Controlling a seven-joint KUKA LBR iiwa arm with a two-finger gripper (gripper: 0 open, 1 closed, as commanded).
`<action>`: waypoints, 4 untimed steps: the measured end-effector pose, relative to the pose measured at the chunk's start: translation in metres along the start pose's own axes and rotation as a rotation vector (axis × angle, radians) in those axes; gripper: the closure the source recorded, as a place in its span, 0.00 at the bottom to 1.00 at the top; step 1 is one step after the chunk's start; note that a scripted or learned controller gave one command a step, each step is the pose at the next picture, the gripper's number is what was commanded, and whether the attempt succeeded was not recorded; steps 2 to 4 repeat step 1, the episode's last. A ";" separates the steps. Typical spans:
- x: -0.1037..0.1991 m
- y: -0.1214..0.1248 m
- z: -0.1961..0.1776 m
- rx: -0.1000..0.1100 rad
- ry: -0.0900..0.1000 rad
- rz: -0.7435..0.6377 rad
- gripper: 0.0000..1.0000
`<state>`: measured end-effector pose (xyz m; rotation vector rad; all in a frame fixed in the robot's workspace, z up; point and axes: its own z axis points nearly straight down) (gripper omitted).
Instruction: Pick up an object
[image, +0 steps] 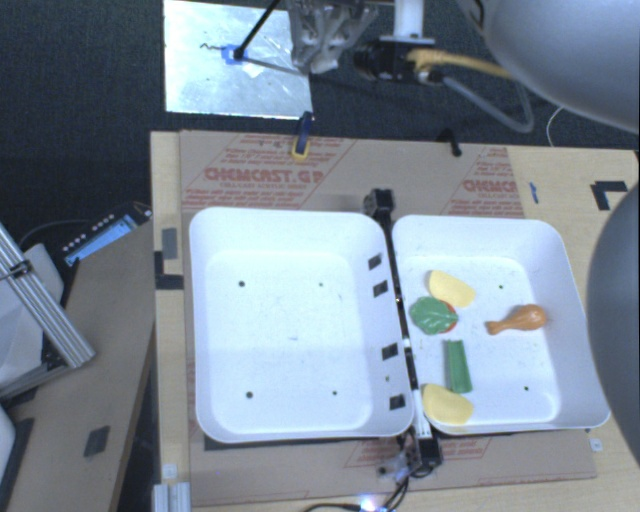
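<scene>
The bench (170, 330) bears two bins; toys sit in the right bin (560, 300). The claw's (322, 45) state cannot be told; it must reach down to the leaf (433, 316) next

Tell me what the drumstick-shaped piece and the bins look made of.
The drumstick looks like moulded plastic toy food: uniform orange-brown with a slight sheen. The two bins, left and right, look like thin formed white plastic, matte, with rounded corners and soft rims. None of this is certain from above.
</scene>
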<state>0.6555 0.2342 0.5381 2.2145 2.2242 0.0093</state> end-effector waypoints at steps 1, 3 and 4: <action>0.000 -0.034 0.074 0.013 -0.004 0.000 1.00; 0.000 -0.034 0.074 0.013 -0.004 0.000 1.00; 0.000 -0.034 0.074 0.013 -0.004 0.000 1.00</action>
